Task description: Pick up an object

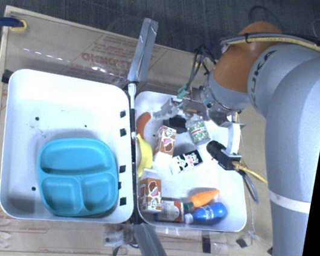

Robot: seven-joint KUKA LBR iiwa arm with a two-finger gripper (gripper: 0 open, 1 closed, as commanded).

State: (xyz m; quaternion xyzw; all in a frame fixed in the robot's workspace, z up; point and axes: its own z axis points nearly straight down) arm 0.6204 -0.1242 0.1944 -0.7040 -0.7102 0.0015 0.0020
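"KUKA" marks the arm (290, 86); its pincer (188, 114) state is unclear, above cartons (166, 140).

The letters "KU" stand on the arm (289, 178) at its near right base. Red print on the bench (105, 53) is too faint to read.

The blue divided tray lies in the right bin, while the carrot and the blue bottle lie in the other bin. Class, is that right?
Not quite. The camera view shows the blue divided tray in the left bin, not the right. The carrot and the blue bottle do lie in the other bin, on the right.
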